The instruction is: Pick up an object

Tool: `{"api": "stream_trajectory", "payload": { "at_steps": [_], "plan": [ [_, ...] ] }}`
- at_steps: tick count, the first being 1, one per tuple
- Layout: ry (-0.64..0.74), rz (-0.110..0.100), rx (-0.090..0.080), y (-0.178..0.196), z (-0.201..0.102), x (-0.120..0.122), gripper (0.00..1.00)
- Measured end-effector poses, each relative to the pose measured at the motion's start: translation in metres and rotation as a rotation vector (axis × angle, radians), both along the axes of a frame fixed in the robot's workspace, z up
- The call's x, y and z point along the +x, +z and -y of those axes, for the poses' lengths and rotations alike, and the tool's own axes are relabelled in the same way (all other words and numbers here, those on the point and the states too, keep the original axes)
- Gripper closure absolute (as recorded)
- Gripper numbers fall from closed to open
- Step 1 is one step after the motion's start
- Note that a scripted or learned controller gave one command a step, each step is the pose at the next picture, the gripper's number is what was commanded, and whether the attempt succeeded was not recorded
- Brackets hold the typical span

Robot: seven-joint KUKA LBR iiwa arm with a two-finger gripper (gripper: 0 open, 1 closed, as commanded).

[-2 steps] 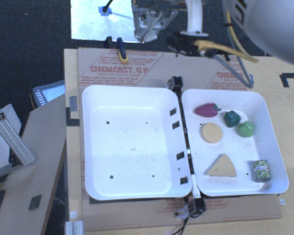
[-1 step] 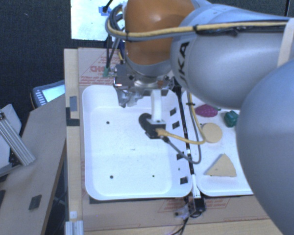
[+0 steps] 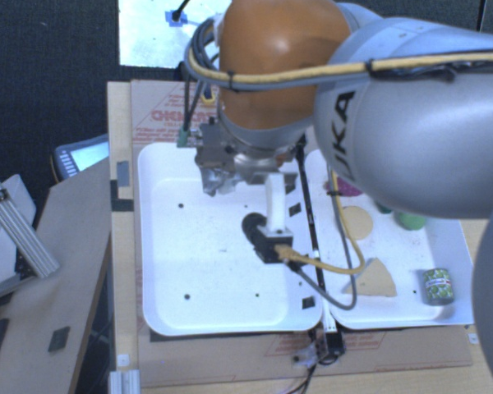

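L bin (image 3: 189, 253): smooth wht plastic; cardboard (image 3: 152, 121) matt

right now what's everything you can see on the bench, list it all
left bin: 1, white, view's left
right bin: 1, white, view's right, beside the other
disc: 1, tan, right bin
wedge: 1, tan, right bin, front
small can: 1, green-patterned, right bin, front corner
lump: 1, green, right bin, partly under the arm
pink thing: 1, magenta, right bin, mostly hidden
cardboard: 1, brown, red print, under the bins
arm: 1, grey, orange band
gripper: 1, grey, over left bin's rear
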State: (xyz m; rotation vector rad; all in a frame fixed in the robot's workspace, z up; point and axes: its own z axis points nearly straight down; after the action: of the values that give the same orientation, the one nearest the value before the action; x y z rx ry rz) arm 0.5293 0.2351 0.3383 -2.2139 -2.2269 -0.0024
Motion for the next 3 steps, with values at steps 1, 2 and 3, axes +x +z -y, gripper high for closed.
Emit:
{"api": "stream_trajectory", "payload": {
  "at_steps": [1,2,3],
  "plan": [
    [-0.007,0.002,-0.002,0.012,0.029,0.015,1.00],
    [-0.001,0.016,0.004,0.129,0.008,0.055,1.00],
    [0.001,0.010,0.002,0.202,0.000,0.065,1.00]
  ]
}}
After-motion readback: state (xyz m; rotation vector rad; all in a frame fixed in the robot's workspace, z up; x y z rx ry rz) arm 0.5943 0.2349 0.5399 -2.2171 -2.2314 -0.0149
